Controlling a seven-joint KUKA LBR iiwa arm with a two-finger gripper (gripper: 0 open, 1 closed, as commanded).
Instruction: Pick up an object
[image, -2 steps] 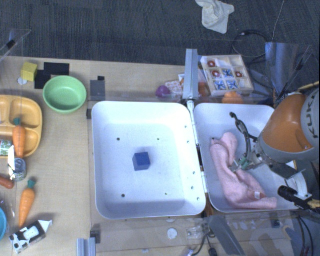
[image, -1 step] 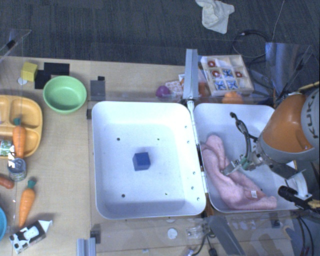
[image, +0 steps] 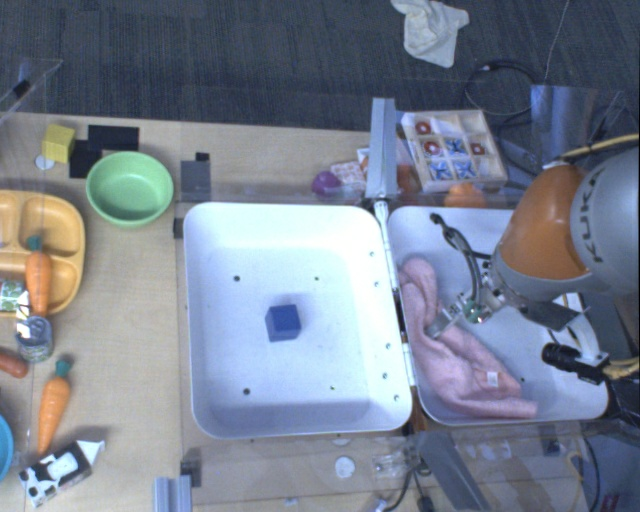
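Left bin (image: 215, 330): we saw it fill the middle of the frame, white and shallow, with a blue cube (image: 283, 321) lying alone near its centre.
Right bin (image: 560, 395): we saw it touching the left bin along their shared edge, at right of centre.
Arm (image: 560, 235): we saw it enter from the right edge, grey with an orange band, hanging over the right bin.
Pink cloth (image: 455, 365): we saw it lying crumpled in the right bin, running from beside the shared edge down toward the lower right.
Gripper (image: 440, 325): we saw it low over the cloth, at the cloth's upper middle; we could not tell whether the fingers were open, closed or on the fabric.
Yellow tray (image: 60, 225): we saw it at the left edge with a carrot (image: 37, 280) in it.
Green bowl (image: 129, 187): we saw it at upper left, just above the tray.
Second carrot (image: 53, 400): we saw it at lower left on the bench.
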